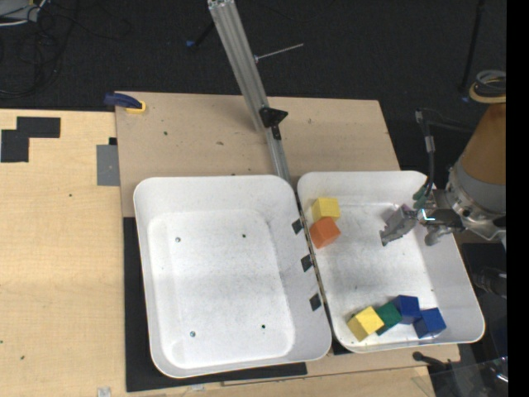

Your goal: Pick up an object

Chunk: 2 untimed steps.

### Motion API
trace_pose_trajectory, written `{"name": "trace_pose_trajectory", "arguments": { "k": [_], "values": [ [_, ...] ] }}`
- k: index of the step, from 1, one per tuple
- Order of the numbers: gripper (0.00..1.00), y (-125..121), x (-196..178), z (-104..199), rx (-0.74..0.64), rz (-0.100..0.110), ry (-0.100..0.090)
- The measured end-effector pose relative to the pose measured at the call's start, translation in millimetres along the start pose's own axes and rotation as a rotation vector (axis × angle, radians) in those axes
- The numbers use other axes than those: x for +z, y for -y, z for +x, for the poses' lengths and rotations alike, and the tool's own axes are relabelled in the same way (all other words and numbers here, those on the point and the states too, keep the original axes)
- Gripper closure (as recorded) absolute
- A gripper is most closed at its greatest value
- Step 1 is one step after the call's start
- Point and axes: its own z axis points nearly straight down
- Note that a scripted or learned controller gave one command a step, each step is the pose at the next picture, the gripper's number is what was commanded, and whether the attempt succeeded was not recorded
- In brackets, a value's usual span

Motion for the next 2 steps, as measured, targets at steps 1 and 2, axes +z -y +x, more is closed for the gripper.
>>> {"name": "trace_pose_trajectory", "arguments": {
  "k": [1, 2],
  "values": [
    [0.0, -0.6, -2.3, -1.2, 0.003, -0.005, 0.001],
    [0.0, 5.2, 61.2, -1.5, 0.001, 0.002, 0.0]
  ]
}}
